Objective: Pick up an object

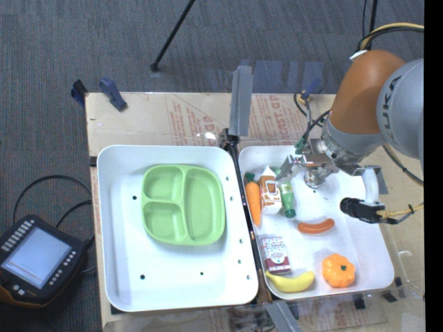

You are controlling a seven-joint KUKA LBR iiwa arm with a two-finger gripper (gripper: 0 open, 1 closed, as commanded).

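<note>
Hand [310, 173] hangs over the right bin [374, 237], fingers too murky to read; green bottle [286, 200] partly hides the juice carton [270, 194].

I see open floor in the right bin [379, 251] between sausage [316, 226] and pumpkin [338, 270]; carrot [254, 203], cartons [270, 194] and bottle [286, 200] crowd its left side.
</note>
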